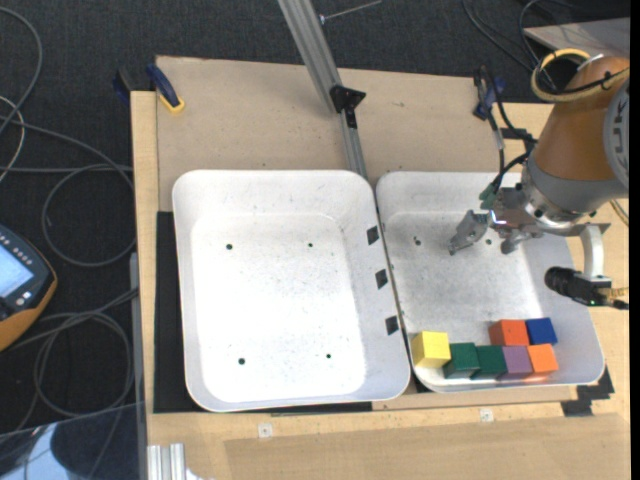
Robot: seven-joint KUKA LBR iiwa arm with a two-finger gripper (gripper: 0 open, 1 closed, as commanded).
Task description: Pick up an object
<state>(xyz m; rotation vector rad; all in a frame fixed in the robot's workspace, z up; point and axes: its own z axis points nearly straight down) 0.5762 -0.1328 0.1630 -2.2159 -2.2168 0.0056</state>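
Note:
Several coloured blocks lie along the front edge of the right bin [440, 278]: a yellow block [432, 346], a green block [463, 358], a purple block [517, 360], an orange block [541, 358], a red block [512, 332] and a blue block [540, 330]. My gripper [487, 240] hangs over the back half of that bin, well behind the blocks. Its fingers [463, 237] are spread apart and open, with nothing between them.
The left bin [200, 268] lies beside the right one, the two meeting at a shared rim with black clips [380, 278]. A slanted metal pole [320, 58] rises behind the bins. Cables lie on the floor to the left.

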